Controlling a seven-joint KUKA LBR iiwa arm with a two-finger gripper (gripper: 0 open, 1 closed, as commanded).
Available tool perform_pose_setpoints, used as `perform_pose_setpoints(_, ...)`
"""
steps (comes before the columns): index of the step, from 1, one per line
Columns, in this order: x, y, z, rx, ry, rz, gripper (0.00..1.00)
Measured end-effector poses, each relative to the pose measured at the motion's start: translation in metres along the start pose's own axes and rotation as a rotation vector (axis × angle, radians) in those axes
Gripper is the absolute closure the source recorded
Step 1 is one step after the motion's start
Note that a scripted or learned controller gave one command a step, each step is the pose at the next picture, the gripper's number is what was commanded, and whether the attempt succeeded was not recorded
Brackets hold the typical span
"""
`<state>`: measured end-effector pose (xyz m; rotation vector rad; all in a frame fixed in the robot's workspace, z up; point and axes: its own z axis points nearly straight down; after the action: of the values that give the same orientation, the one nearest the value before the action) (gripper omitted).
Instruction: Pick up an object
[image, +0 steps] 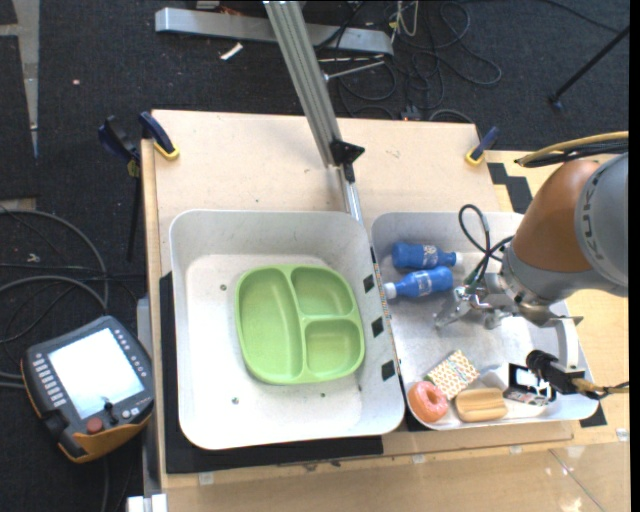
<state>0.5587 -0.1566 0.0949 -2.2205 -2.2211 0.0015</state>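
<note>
One fixed camera looks down at a slant from above the table (250, 160), far enough back to take in both white bins (200, 250) and the surrounding dark floor (70, 200); the arm (580, 230) enters from the right.

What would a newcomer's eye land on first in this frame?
Probably the bright green divided tray, lying alone in the left bin. Next, the grey arm with its orange band reaching in from the right, its gripper low over the right bin just beside two blue bottles. At that bin's near edge sit a pink donut, a checkered packet and a tan bun-like piece.
</note>
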Motion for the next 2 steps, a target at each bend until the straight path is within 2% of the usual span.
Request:
perform_pose_setpoints(1, 0.000, 0.001, -0.011, -0.003, 0.000, 0.000, 1.00)
perform_pose_setpoints(2, -0.001, -0.007, -0.059, -0.006, -0.002, 0.001, 1.00)
